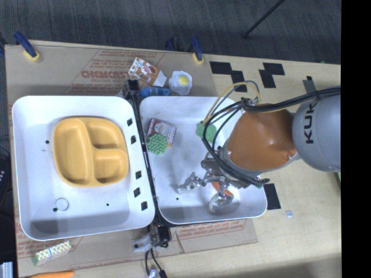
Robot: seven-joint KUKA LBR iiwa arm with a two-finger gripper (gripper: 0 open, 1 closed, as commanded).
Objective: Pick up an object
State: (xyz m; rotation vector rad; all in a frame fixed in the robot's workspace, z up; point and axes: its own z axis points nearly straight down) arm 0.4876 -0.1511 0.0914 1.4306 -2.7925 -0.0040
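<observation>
while the gripper (213, 185) hovers low in the right bin (174, 210), i can't tell its grip state. just behind, the green-and-white packet (160, 135) looks light, crinkly, slippery: pinch its edge. cables (223, 112) crowd nearby; the yellow tray (91, 150) sits left, small items (181, 82) beyond the rim.

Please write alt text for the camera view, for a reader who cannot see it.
A grey and orange arm reaches from the right into the right bin, its gripper low near the front edge, with a small packet lying farther back in the same bin. The left bin holds a yellow tray.
</observation>
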